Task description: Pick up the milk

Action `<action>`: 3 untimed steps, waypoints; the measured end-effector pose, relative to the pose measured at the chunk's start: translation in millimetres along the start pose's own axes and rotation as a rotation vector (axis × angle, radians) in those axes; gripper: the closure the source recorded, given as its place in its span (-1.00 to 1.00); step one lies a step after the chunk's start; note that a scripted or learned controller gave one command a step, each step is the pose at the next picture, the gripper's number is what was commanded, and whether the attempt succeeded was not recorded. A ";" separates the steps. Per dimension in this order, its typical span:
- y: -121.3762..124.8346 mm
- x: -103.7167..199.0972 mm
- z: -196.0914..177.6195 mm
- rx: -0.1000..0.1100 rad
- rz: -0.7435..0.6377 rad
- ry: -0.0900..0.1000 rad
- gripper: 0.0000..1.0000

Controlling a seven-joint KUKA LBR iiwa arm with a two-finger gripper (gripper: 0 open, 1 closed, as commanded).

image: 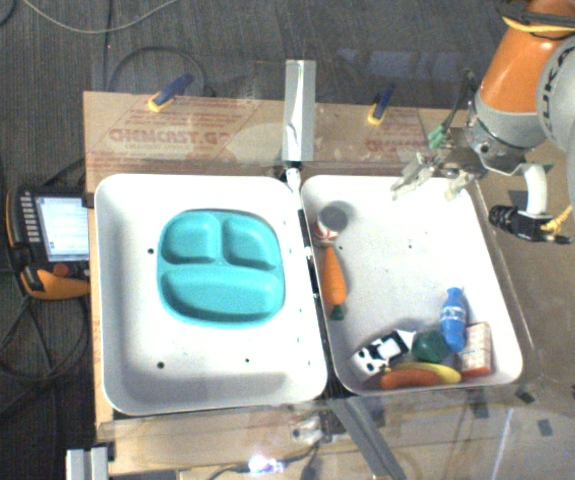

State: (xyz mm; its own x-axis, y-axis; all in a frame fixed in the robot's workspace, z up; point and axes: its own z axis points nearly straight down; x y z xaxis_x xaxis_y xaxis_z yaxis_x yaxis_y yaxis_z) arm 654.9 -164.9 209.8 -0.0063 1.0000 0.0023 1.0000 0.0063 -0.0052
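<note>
The milk (384,351) is a small carton with black and white cow patches, lying near the front edge of the right bin (397,248) among other items. My gripper (432,176) hangs over the bin's back right corner, far from the milk. Its fingers are spread open with nothing between them.
Beside the milk lie a green item (429,346), a blue bottle (453,318), a red and white box (477,349), a banana (433,371) and a red item (404,379). A carrot (334,278) and a small can (326,224) sit by the left wall. The left bin holds a teal divided plate (222,266).
</note>
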 end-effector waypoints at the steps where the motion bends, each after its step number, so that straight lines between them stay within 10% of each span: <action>1: 13.5 47.6 119.1 -0.001 -0.090 -0.006 -1.00; 2: -41.0 51.8 120.1 -0.020 0.017 -0.008 -1.00; 3: -39.0 52.9 112.0 -0.021 0.015 -0.001 1.00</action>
State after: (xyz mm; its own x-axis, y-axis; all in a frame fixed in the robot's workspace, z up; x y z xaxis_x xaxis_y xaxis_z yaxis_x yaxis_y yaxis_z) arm 615.0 -112.0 98.2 0.0087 1.0000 0.0009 0.9998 -0.0087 0.0153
